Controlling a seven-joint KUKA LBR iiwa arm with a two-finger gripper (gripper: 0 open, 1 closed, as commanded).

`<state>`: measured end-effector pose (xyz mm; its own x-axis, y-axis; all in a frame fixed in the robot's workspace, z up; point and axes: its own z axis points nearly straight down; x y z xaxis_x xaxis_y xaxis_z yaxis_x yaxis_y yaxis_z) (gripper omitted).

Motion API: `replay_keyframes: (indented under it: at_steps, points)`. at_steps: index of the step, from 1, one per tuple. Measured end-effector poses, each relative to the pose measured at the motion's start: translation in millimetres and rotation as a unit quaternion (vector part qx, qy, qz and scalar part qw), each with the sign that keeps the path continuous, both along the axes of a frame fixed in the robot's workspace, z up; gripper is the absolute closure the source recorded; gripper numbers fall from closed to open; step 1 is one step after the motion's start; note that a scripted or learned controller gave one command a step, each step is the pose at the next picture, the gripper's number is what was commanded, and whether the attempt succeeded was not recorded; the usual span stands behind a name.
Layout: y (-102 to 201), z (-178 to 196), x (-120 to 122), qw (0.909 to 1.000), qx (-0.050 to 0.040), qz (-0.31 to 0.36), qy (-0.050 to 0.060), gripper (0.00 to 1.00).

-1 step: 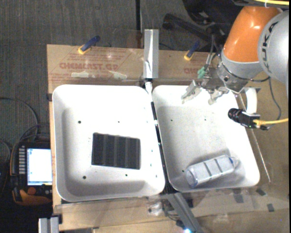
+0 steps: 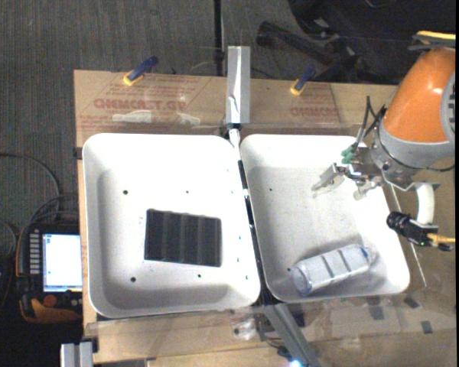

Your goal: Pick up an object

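Two bins, pincer (image 2: 343,180) spread wide — empty, arm (image 2: 421,121) cut off, bottle (image 2: 333,267) blurry.

We are looking down on dark grey carpet (image 2: 30,44) surrounding a brown worktop (image 2: 161,105). Two blue-and-yellow clamps (image 2: 140,70) are gripping its far edge, black cables (image 2: 15,176) are trailing at left, and a chair base (image 2: 321,33) is showing beyond.
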<state>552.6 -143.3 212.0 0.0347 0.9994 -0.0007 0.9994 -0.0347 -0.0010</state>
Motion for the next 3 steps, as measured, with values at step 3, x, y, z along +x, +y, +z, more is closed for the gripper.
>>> replay_keyframes:
  at_steps: [3]
  points:
    - [-73.1, -116.3, -66.6, 0.9896, 0.0010, 0.144, -0.002, 0.00]
